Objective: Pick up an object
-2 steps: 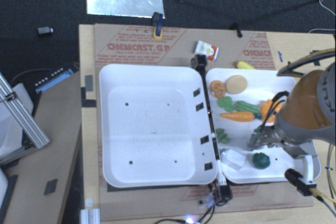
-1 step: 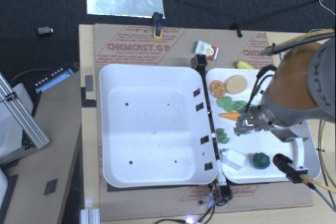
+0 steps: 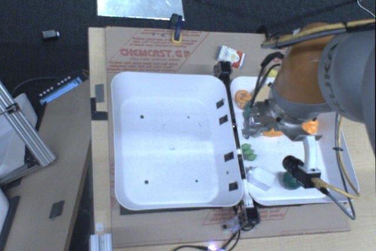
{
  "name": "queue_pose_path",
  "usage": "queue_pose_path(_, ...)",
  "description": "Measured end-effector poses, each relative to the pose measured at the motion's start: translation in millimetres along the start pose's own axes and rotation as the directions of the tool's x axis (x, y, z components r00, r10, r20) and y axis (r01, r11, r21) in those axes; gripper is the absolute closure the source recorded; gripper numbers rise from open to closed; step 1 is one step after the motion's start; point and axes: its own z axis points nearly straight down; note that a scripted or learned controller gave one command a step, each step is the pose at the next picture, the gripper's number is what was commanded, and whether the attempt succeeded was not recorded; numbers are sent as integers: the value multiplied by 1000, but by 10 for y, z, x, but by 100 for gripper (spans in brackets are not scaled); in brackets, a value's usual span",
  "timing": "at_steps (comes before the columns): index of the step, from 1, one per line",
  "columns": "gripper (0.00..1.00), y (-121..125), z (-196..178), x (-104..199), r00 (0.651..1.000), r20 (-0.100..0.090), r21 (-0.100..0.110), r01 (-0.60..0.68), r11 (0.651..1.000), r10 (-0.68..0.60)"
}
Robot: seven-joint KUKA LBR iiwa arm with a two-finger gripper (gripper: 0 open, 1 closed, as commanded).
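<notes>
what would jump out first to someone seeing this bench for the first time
The big grey arm with its orange band reaching in from the right, hanging over the right bin. Under it lie small things: an orange piece and a green one. The left bin spreads wide and white beside it.

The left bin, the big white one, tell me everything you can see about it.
The left bin is a shallow white tray with rounded corners and a raised rim, plastic by the look of it. It sits flat on a cardboard sheet printed with red letters. Its floor shows a few small dark dots and faint specks. Its right wall runs along a dark divider strip with black clips, and past that strip lies the right bin, where the arm works.
</notes>
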Motion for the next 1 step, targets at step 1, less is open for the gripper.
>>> queue_pose_path(1, 100, -248, 362, 331, 1000, 1, 7, -1, 1000, 1)
